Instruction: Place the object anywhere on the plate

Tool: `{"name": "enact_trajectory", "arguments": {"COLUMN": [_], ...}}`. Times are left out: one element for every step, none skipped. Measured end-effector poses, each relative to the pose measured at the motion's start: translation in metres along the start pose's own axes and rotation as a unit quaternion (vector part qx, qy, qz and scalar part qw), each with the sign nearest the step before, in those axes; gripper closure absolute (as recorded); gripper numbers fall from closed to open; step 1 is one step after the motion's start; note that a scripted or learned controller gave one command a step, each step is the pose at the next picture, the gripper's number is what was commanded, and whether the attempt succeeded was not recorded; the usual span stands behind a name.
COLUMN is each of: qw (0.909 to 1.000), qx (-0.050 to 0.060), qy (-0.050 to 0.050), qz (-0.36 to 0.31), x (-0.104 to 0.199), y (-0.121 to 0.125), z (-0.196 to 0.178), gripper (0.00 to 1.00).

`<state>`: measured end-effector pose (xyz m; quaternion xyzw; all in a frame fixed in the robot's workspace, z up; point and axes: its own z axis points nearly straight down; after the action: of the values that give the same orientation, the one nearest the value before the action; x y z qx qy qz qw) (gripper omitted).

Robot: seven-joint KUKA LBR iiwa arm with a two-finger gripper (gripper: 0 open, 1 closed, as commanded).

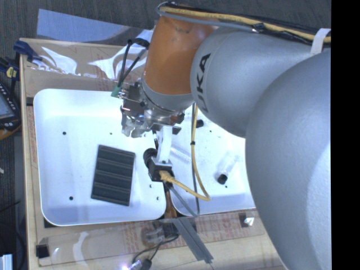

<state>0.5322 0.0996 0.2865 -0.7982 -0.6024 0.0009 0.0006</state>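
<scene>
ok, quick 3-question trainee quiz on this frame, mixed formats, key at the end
1. True or false: the dark ribbed plate lies outside both bins.
2. Multiple choice: the small clear object with a black end lies
A) on the plate
B) in the right bin
C) on the bench beyond the bins
3. Fill in: the band above the arm's wrist is ___ in colour.

Key
1. False: it lies flat in the left bin.
2. B
3. Orange
</scene>
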Motion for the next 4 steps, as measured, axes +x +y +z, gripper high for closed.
{"name": "enact_trajectory", "arguments": {"qw": [0.9998, 0.9999, 0.9535, 0.9743], "qx": [0.002, -0.002, 0.002, 0.0], "qy": [-0.001, 0.001, -0.001, 0.001], "qz": [-0.019, 0.016, 0.301, 0.225], "x": [-0.026, 0.014, 0.039, -0.027], "y": [-0.05, -0.007, 0.014, 0.002], "z": [0.097, 0.194, 0.195, 0.003], "gripper": [1.0, 1.0, 1.0, 1.0]}}
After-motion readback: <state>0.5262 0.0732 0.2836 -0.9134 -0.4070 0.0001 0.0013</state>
